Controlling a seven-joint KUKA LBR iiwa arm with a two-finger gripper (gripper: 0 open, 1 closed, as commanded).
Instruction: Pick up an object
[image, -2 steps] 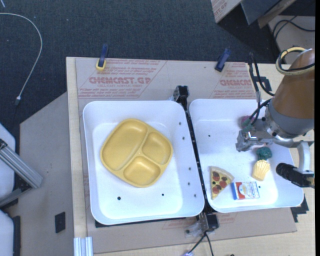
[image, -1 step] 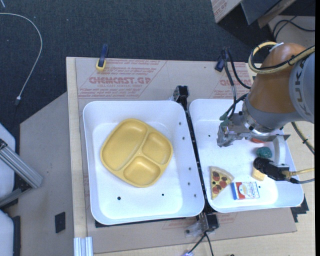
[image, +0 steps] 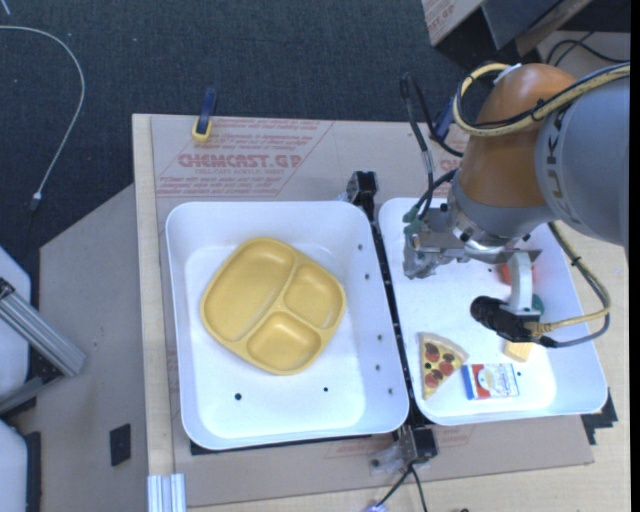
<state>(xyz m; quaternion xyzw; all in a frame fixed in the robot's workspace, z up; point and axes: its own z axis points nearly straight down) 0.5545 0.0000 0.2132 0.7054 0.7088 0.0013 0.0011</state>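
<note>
The right bin (image: 570, 395) holds a toy pizza slice (image: 440, 362), a small white, red and blue carton (image: 490, 381) and a yellow cheese wedge (image: 517, 350) along its near side. An orange-red item with a green end (image: 512, 270) is partly hidden under the arm. My gripper (image: 428, 252) hangs low over the far left part of this bin, about a hand's width beyond the pizza slice. Nothing shows in its grasp from this angle.
A yellow divided plate (image: 274, 304) lies in the left bin (image: 200, 390). The grey and orange arm (image: 515, 130) covers the right bin's far half, with a black cable fitting (image: 500, 318) and yellow cable trailing over the objects. A ridge separates the bins.
</note>
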